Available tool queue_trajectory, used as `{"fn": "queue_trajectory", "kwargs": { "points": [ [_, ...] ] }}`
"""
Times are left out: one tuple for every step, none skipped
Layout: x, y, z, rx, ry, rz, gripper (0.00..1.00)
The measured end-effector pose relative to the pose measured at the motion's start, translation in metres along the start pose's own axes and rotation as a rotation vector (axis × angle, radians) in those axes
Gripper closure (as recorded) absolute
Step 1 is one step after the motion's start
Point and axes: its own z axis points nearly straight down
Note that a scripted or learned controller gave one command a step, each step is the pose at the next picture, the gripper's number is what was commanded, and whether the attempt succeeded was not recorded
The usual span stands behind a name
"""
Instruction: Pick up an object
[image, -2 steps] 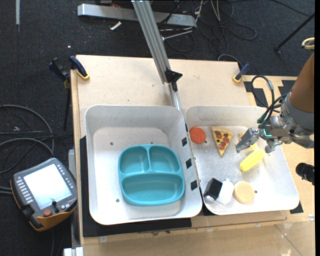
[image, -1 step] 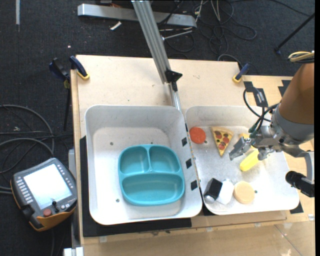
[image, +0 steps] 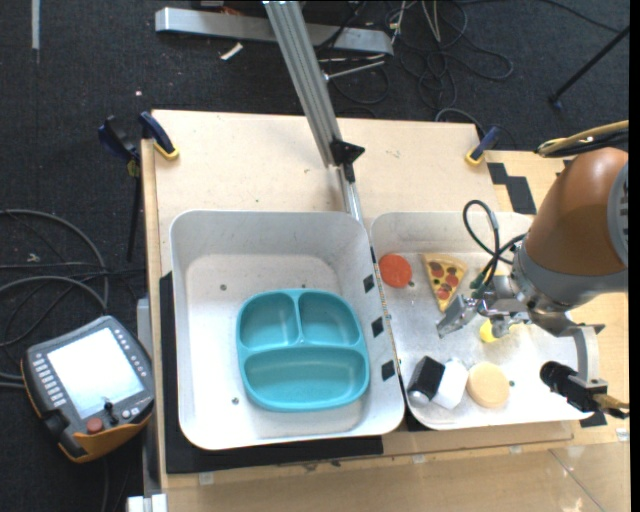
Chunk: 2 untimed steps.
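The end effector (image: 470, 312) is hung low over the right bin (image: 560, 405), near the pizza slice (image: 443, 279). Nothing is gripped; whether it is apart cannot be told. A thing must be picked next.

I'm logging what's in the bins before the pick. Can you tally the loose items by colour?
Teal: 1, divided plate in the left bin
Red-orange: 1, round piece
Multicoloured: 1, pizza slice
Yellow: 1, small item by the hand
Black and white: 1, block
Tan: 1, round piece
Total: 6
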Motion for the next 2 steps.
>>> {"fn": "queue_trajectory", "kwargs": {
  "points": [
    [0.002, -0.004, 0.064, 0.0, 0.0, 0.001, 0.0],
    [0.001, -0.002, 0.05, -0.007, -0.001, 0.001, 1.0]
  ]
}}
